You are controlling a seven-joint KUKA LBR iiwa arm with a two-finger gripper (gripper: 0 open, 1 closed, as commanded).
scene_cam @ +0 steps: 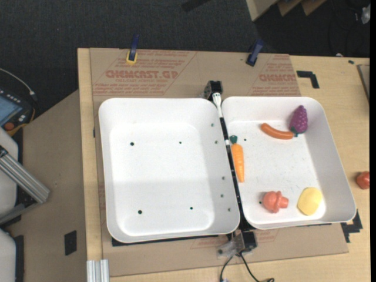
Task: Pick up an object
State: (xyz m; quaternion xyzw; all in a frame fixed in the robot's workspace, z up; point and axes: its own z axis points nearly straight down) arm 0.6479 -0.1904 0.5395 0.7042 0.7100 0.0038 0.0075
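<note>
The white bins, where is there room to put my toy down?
The left bin is bare all over. In the right bin, the middle is free, between the carrot, sausage, strawberry and lemon. Its top right, by the grapes, is crowded.

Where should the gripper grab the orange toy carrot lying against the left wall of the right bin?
Grip the orange toy carrot across its thick upper half, just below the green top, coming straight down. It lies lengthwise beside the right bin's left wall, so a finger on that side has little room; a slight approach from the right seems safer.
</note>
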